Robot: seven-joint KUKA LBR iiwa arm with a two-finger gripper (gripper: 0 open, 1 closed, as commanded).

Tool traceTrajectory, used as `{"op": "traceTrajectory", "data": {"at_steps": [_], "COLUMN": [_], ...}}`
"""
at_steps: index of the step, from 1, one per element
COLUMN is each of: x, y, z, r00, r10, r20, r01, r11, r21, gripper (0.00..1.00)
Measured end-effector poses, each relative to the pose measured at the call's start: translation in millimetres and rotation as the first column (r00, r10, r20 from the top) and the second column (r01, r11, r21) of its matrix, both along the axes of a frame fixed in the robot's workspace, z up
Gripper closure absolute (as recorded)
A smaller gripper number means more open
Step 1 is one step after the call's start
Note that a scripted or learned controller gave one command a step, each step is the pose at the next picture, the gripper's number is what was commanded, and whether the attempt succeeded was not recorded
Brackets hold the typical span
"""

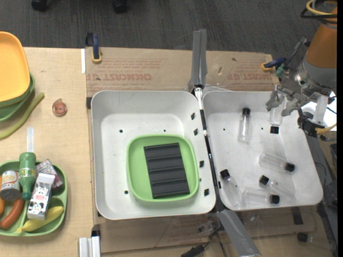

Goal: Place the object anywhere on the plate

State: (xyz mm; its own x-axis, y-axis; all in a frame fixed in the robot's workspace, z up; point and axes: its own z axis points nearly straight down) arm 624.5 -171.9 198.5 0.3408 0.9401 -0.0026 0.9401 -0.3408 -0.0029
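I work in a robotics lab: cardboard-covered surface (pixel 161 71), two white bins (pixel 107 143), office carpet (pixel 161 9) at twelve o'clock, toy food (pixel 32 197) at eight.

Fixed overhead camera, slanted down, both bins (pixel 107 143)

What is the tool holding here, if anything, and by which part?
Cannot be told: the tool sits over the right bin near a clear vial, but no grip is visible.

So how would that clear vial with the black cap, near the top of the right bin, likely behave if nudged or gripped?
The vial looks round and lies on its side, so it would probably roll on the smooth bin floor. It seems clear, thin plastic or glass: likely light, slippery and perhaps fragile. The end effector hovers nearby.
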Motion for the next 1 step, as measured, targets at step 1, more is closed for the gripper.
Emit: {"op": "traceTrajectory", "data": {"at_steps": [1], "x": [0.1], "y": [0.0], "z": [0.1], "r00": [1.000], "r10": [0.000], "r20": [0.000], "r01": [0.000], "r11": [1.000], "r21": [0.000], "gripper": [0.00]}}
